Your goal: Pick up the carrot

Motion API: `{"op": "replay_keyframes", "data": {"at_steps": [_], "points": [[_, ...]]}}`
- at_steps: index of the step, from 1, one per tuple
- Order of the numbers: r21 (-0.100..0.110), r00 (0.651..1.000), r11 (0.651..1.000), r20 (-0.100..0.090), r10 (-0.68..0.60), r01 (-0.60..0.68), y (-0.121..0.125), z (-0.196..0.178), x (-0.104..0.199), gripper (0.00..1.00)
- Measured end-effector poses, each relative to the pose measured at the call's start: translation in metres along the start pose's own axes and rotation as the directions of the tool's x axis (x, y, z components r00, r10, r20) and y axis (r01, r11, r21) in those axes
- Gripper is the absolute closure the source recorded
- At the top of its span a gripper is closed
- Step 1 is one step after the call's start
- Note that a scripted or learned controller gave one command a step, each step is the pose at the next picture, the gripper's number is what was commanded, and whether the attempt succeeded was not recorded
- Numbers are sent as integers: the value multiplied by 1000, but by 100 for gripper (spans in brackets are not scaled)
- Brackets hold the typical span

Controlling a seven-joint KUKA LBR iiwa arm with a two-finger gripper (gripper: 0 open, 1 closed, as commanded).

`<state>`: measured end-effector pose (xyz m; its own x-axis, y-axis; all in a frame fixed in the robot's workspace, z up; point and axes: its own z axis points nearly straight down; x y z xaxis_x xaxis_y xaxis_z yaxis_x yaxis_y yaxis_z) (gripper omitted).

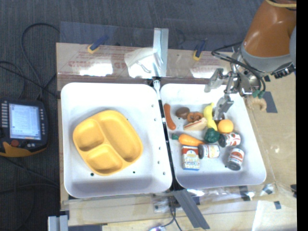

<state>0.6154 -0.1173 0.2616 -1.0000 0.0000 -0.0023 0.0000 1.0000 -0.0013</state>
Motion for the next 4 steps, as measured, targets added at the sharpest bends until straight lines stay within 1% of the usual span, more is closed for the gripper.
{"op": "replay_keyframes", "data": {"at_steps": [1, 2, 3, 4], "points": [[-3, 999, 999, -10, -45, 45, 34, 81, 90, 0], [-3, 1000, 1000, -1, 3, -3, 75, 78, 78, 0], [-2, 973, 973, 0, -232, 232, 96, 77, 64, 0], [-1, 1000, 1000, -3, 5, -5, 72, 77, 115, 0]]}}
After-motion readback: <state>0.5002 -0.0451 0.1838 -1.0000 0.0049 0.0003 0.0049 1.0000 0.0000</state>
